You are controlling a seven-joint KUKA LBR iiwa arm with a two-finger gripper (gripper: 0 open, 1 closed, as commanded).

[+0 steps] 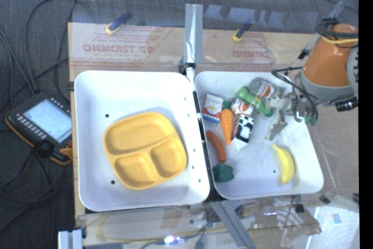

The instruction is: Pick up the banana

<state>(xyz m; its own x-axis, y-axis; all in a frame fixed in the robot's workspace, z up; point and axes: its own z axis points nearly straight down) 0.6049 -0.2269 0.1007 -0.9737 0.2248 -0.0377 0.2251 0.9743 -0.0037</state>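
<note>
In the right bin, upper right: my pincer (pixel 285 116)
Pincer: fingers slightly parted, pointing down, holding nothing
Banana (pixel 285 164): near the bin's (pixel 315 181) front-right corner, below my fingertips, apart from them
Neighbours: carrot (pixel 227 125), milk carton (pixel 244 127), can (pixel 261 89), well left of the banana
Risk: I judge the curved banana may roll from a narrow grasp near the wall

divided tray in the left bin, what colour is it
Yellow; the divided tray shows plainly in the camera view.
</note>
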